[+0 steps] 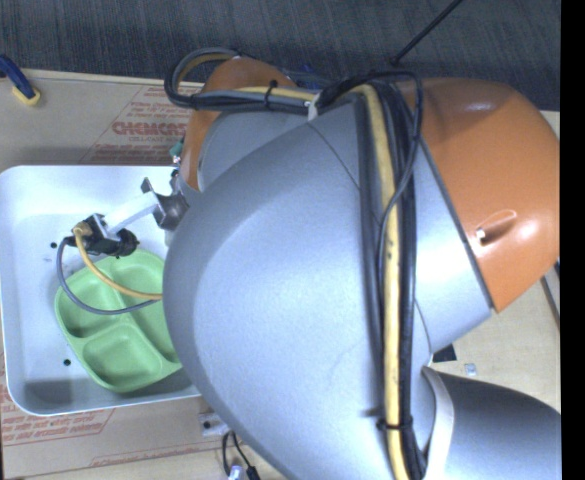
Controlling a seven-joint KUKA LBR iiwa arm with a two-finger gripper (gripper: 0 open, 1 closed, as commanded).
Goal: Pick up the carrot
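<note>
Carrot hidden; pose and place impossible to tell.

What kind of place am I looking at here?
Probably a robot test lab: a big grey and orange robot arm reaches over a shallow white bin holding a green divided plastic tray, on a cardboard-covered bench.

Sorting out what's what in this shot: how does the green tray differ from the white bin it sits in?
The green tray is pale green with divided compartments; the white bin is plain white and undivided. The tray is smaller and lies inside the bin. Both are shallow with rounded corners, and the arm partly hides both.
</note>
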